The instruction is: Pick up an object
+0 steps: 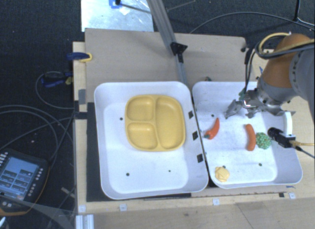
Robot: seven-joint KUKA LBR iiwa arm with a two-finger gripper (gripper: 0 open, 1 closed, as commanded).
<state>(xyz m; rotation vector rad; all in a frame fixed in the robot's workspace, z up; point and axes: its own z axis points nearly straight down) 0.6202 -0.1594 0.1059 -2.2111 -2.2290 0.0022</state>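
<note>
Dark, speckled carpet-like floor (34,21) surrounds the work area on the left and top. Pale tan wooden bench top (133,55) sits at centre, with rectangular, bare surface towards the far edge. A bright, glossy grey floor patch (106,4) lies beyond the bench, marked by a small piece of blue tape (117,2). A slanted grey metal pole (160,14) crosses over it and meets a black clamp (178,49). Loose black cables (29,119) loop across the floor at left. A handheld control pendant with a lit blue screen (15,174) rests at lower left. A blue-and-yellow clamp (79,56) grips the bench's left edge.
</note>
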